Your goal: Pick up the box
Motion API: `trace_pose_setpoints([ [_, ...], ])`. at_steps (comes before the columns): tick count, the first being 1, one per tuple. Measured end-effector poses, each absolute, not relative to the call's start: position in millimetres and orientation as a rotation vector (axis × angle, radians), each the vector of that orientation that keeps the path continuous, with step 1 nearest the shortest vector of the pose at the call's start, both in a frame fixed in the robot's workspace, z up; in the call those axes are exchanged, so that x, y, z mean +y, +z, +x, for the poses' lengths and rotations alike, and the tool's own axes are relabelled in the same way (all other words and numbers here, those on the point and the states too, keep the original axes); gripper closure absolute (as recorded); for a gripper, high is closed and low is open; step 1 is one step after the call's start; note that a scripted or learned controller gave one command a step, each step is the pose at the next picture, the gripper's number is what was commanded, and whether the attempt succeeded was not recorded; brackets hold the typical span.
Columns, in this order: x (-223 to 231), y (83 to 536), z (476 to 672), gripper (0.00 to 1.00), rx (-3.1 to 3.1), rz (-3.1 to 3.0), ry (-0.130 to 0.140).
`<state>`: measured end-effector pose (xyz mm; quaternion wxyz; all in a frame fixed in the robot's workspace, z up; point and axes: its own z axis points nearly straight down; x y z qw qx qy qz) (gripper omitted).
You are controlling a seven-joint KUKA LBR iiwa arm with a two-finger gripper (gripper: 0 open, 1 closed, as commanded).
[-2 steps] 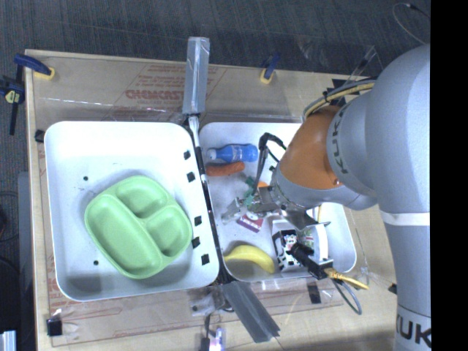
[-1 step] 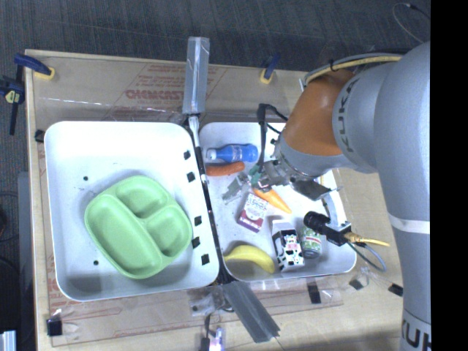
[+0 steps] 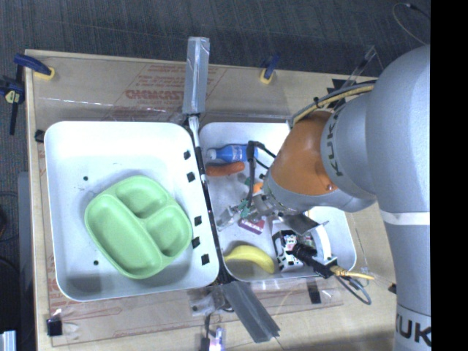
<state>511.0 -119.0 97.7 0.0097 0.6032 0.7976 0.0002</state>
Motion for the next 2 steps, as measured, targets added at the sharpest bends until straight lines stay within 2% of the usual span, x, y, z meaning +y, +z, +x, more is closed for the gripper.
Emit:
trace_pose_setpoints([
  [1, -118.7, 108.1, 512.3, 1.00, 2.492, 1.877, 0.003],
  [2, -119.1, 108.3, 512.3, 0.00, 2.492, 1.877, 0.002],
])
